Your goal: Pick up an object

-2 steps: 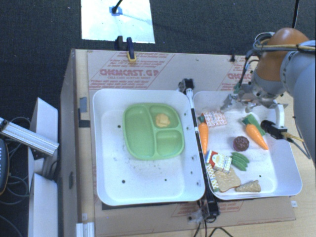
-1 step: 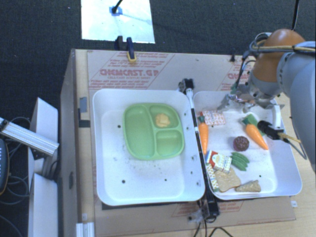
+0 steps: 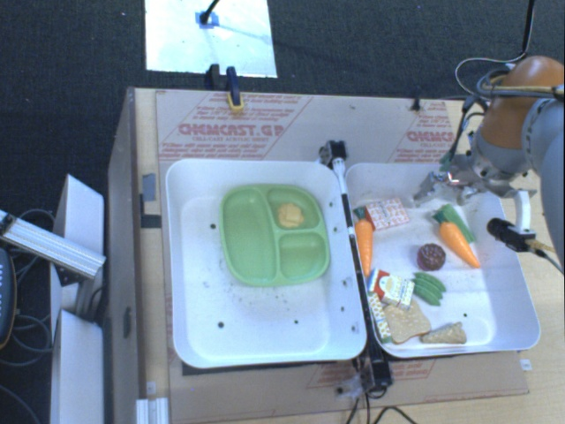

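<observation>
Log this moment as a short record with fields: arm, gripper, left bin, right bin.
arm: grey with orange band, reaching in from the right above the right bin's far end
gripper: above the right bin's far edge, near the larger carrot
left bin: green divided tray with a yellow item in its far right compartment
right bin: two carrots, green pea pods, dark round item, toast slices, small printed packets

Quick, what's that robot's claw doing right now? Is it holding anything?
Gripper: cannot be told; it hangs over the far edge of the right bin, just beyond the carrot.
</observation>
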You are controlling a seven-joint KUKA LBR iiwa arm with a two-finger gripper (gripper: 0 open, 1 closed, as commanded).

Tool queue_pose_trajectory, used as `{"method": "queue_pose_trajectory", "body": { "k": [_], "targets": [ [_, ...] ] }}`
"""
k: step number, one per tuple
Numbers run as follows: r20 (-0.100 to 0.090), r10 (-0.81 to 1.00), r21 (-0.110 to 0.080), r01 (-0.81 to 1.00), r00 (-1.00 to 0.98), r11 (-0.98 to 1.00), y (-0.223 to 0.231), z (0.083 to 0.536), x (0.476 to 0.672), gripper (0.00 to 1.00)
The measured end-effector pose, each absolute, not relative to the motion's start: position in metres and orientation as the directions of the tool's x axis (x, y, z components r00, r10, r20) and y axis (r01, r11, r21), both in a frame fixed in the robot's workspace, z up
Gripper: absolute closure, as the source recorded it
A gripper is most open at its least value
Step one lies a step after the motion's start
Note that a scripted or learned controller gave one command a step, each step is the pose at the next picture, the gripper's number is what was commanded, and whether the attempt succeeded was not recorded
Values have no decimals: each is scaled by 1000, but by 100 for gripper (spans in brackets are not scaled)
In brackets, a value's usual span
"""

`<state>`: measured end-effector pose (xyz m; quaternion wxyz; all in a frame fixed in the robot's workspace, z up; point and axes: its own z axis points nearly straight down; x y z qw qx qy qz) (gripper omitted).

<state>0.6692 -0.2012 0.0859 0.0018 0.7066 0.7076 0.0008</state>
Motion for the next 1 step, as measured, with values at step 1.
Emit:
{"method": "queue_pose_trajectory", "body": {
  "k": [1],
  "targets": [
    [-3, 1000, 8, 1000, -5, 5, -201, 97, 671, 100]
  ]
}}
